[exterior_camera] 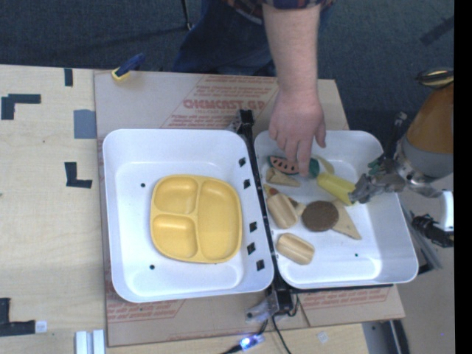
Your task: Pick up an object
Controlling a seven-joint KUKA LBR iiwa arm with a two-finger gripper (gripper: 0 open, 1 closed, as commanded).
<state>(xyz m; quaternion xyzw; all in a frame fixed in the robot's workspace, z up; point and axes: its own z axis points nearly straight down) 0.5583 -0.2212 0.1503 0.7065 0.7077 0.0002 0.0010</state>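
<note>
The right white bin [383,260] holds several toy foods: a yellow piece [335,186], a brown round patty [320,216], a tan wedge [348,228], two bread-like rolls [282,209] [295,248], and a red-and-dark slice [284,165]. My gripper [365,189] hangs over the right side of this bin, its tip just right of the yellow piece. Nothing shows between its fingers.
A person's hand [297,135] reaches into the right bin from the back, fingers on the items at its far left. The left bin [125,161] holds a yellow divided plate [197,217]. Black clips [249,190] line the seam between the bins.
</note>
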